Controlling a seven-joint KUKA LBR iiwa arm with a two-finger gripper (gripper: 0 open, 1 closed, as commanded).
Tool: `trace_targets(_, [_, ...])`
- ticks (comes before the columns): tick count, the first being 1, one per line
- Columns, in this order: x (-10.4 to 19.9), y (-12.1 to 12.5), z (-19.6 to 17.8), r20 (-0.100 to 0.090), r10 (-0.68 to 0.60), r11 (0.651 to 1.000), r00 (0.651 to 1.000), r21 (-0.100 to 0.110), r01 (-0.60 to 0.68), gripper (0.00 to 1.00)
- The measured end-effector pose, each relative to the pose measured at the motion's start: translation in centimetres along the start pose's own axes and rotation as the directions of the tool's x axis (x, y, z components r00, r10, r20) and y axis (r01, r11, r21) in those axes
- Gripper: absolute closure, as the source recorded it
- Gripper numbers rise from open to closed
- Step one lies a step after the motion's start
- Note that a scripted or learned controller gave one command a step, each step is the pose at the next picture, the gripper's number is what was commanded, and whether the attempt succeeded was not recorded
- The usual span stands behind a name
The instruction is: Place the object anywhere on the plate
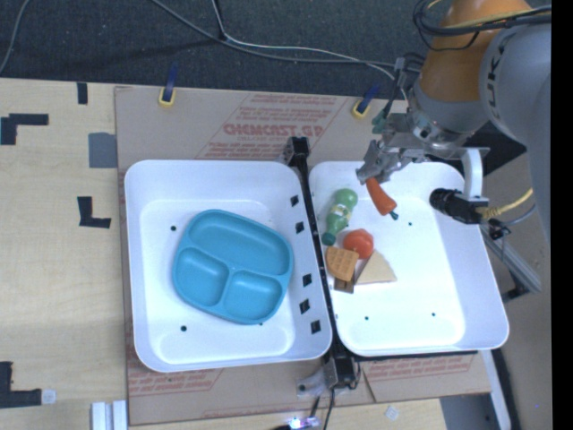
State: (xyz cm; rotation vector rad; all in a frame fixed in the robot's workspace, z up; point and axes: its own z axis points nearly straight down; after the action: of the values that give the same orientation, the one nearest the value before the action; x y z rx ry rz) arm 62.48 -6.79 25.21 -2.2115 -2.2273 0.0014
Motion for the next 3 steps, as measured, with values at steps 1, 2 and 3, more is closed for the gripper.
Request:
trace_targets(1, [5.0,0.1,0.5,0.000,0.001,1.000,1.000,0.001,-0.001,1.00])
trace_targets(2, [9.7,1.8,2.4,0.001,0.001,1.000,1.000,0.001,-0.001,1.00])
trace_targets(3, [14.1,2.7,3.3,0.001,0.002,1.000,1.000,0.000,-0.002,1.00])
